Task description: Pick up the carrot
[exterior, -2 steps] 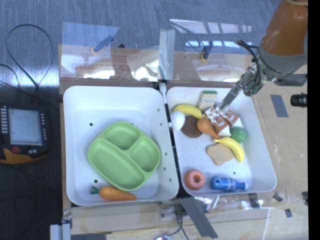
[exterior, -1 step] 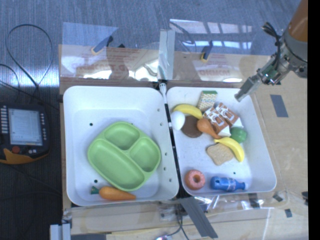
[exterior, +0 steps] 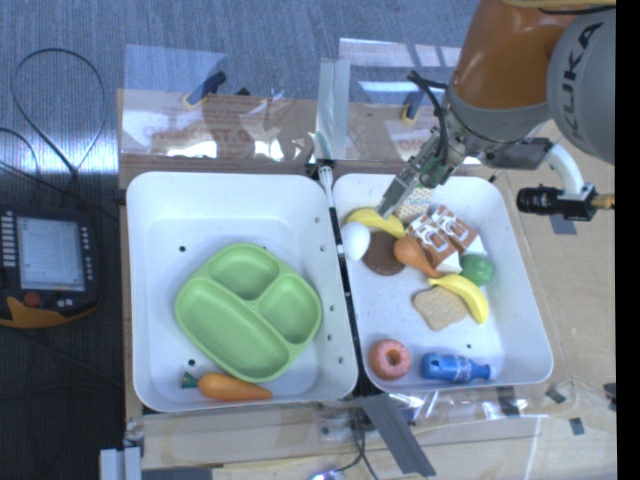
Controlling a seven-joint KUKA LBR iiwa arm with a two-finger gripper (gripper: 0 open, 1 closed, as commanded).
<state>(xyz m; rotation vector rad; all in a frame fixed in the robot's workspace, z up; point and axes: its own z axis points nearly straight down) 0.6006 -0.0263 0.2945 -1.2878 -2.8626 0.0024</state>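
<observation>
**Q:** Locating the carrot (exterior: 235,388) first: where did it lie?

**A:** It lay in the left bin (exterior: 150,268), at the near edge, just beside the near rim of the green divided plate (exterior: 250,310). Its long axis ran left to right, leafy end left, tip right.

**Q:** And the gripper (exterior: 392,204)?

**A:** It hung over the far left corner of the right bin (exterior: 520,298), above the yellow banana (exterior: 375,221) in the pile of toy food. The carrot therefore lay well apart from it, to the left and nearer, across the wall between the bins.

**Q:** What did the gripper hold?

**A:** Its state could not be told; nothing was seen in its grasp.
</observation>
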